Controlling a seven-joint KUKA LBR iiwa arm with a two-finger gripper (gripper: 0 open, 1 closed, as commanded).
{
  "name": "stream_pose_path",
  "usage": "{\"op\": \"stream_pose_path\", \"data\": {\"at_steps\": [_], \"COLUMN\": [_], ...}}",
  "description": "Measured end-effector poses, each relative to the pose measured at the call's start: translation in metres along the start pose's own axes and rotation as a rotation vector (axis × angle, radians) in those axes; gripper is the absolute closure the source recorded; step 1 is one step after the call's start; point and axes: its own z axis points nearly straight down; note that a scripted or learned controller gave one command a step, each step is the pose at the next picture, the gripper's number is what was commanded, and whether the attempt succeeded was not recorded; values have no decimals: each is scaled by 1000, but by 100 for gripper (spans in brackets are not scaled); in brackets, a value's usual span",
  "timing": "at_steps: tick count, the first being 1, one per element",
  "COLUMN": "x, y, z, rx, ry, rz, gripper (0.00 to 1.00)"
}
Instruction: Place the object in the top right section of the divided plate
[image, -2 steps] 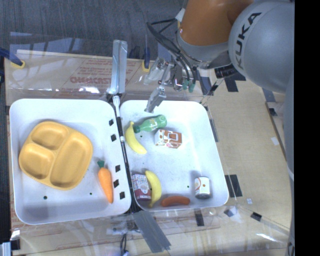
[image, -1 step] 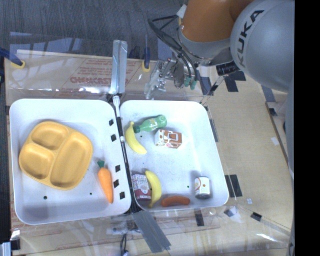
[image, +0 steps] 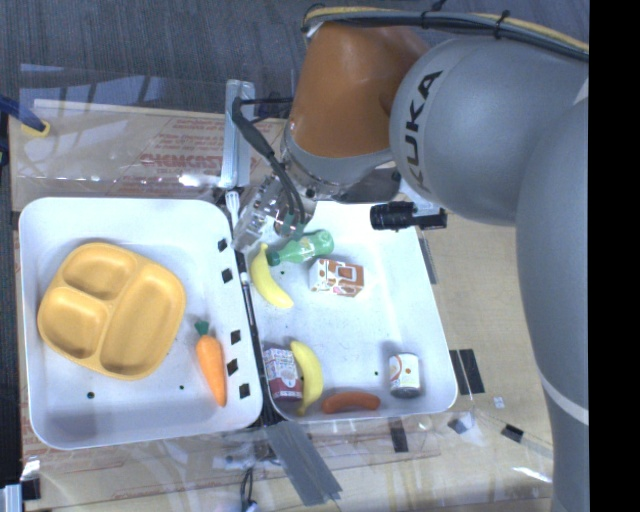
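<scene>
A yellow divided plate (image: 110, 308) lies in the left bin (image: 60, 420), its sections bare. The gripper (image: 258, 222) hangs over the upper left corner of the right bin (image: 425, 330), just above the top end of a banana (image: 268, 280) and beside a green bottle (image: 302, 247). A carrot (image: 210, 368) lies in the left bin, right of the plate. I see nothing held between the fingers.
The right bin also holds a small white and orange carton (image: 336, 277), a second banana (image: 308, 372), a dark jar (image: 282, 372), a sausage (image: 350, 402) and a small can (image: 404, 375). The big grey arm (image: 480, 110) covers the upper right.
</scene>
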Motion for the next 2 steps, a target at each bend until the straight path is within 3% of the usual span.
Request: {"op": "stream_pose_path", "data": {"at_steps": [1, 2], "x": [49, 111], "y": [68, 101], "z": [70, 169], "rx": [1, 3], "ry": [0, 1], "rz": [71, 292], "gripper": [100, 100]}}
